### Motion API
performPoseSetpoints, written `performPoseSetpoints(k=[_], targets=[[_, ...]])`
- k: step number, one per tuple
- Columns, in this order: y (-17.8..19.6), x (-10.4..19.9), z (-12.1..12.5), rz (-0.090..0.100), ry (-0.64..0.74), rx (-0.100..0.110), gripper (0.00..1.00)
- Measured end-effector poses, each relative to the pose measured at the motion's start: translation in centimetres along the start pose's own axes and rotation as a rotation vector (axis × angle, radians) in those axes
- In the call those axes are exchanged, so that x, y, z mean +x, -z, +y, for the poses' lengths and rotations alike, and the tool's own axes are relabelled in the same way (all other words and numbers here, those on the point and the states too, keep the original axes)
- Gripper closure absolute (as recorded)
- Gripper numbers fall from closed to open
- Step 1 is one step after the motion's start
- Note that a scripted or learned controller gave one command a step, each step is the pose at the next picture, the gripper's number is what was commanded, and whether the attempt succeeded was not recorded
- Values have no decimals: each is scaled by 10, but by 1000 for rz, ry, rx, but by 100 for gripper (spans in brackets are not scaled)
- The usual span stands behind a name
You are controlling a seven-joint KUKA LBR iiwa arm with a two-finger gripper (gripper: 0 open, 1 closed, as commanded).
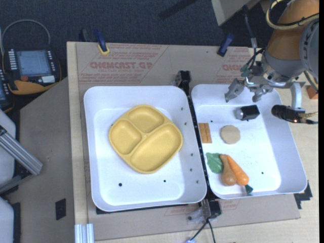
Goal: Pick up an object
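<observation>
The bench (152,59), topped with a brown printed board, carried two shallow white bins side by side. The left bin (101,186) held a yellow divided plate (146,138), set at a tilt to the bin's sides, with three compartments and nothing in them. The right bin (283,171) held the smaller things.

The grey arm (291,29) with its orange band reached in from the right and hung over the far end of the right bin. Its pincer (246,91) stood open, the fingers spread apart above the white floor near the bin's back wall, with nothing between them.

Just beside the pincer, toward the near side, lay a small black block (247,112), apart from the fingers. Next came a pale round disc (230,134), near the middle of the right bin, just below the black block. An orange carrot (236,170) lay slantwise toward the bin's front, touching a tan pear-shaped piece (228,177) at its left, with a green leafy piece (214,162) just beside them both. A small brown rectangular piece (204,132) lay along the bin's left wall, well apart from the carrot and left of the disc.
</observation>
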State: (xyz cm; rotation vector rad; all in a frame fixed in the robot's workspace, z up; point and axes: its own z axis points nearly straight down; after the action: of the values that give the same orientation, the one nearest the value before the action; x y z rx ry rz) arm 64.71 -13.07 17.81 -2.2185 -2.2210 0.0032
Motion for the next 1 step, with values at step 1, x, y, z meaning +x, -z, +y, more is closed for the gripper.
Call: performPoseSetpoints(k=[1], targets=[[-60,-1,-1,0,-1,-3,0]])
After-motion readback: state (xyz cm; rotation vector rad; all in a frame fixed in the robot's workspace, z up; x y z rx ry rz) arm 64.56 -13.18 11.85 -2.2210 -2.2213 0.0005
